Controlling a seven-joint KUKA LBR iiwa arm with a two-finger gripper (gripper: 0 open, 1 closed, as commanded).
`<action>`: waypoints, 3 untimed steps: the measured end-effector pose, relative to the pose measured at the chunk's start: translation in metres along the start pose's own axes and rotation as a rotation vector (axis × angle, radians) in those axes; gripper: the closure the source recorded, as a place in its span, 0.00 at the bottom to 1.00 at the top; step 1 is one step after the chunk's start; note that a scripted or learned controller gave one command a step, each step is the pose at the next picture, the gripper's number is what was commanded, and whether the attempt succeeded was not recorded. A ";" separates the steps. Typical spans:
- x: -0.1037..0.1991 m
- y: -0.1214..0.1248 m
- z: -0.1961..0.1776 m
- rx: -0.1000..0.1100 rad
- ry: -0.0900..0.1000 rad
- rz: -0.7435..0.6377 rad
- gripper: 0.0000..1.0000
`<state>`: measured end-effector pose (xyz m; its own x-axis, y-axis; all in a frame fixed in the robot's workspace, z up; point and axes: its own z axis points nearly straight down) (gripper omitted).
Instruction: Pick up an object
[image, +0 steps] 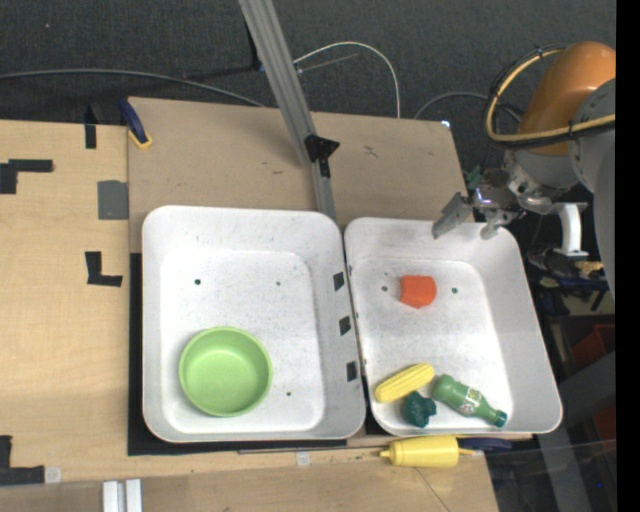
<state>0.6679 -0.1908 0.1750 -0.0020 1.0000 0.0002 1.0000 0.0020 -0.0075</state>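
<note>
The gripper (470, 222) hangs over the far edge of the right bin (525, 290), fingers spread apart and holding nothing. The orange block (419, 291) lies inside that bin, nearer and slightly left of the fingers, well apart from them.

matt white plastic bins (300, 225), wooden bench (230, 150)

One fixed camera looks down at a slant on the desk (240, 150), both bins (240, 230) in frame.
</note>
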 end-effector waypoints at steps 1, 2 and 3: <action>-0.003 0.004 0.061 -0.001 -0.002 0.000 0.00; -0.002 0.005 0.049 -0.003 -0.002 -0.002 1.00; -0.001 0.007 -0.015 -0.013 -0.002 0.000 1.00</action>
<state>0.6747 -0.1920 0.1903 -0.0020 1.0000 -0.0019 1.0000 0.0020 0.0059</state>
